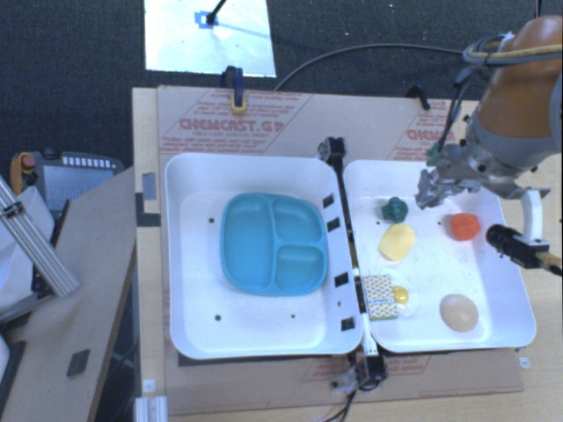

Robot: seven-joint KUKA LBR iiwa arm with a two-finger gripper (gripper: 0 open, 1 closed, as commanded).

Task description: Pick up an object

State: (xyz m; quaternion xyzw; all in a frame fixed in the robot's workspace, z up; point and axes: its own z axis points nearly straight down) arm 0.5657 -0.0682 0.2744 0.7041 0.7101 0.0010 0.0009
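right bin [506,275], near right corner: pale egg-shaped lump [458,311], lying free on the floor. near left corner, hard against the wall shared with the other bin: small patterned packet [378,295], print too fine to read. a little yellow ball [401,295] touches its right side and is partly tucked against it.

further in, left of the bin's middle: soft yellow lump [397,242], tilted, kind not clear. left bin [193,192]: blue divided plate [273,243] flat at its centre, three wells, well apart from all walls.

far half of right bin: orange-red rounded thing [464,227] toward the right wall; dark green lump [395,208] toward the left, just beyond the yellow lump, shape hard to make out.

gripper [429,192] hangs over the far half of the right bin, between the green lump and the orange-red thing, nearer the green one. its tip is a dark tangle against the wrist; apart or together, cannot tell. all six loose things lie on the bin floor.

arm [528,69], orange and grey, cut off by the right edge.

under both bins: cardboard sheet [264,121] with red lettering, mostly covered. yellow clamp [237,104] sits on its far edge.
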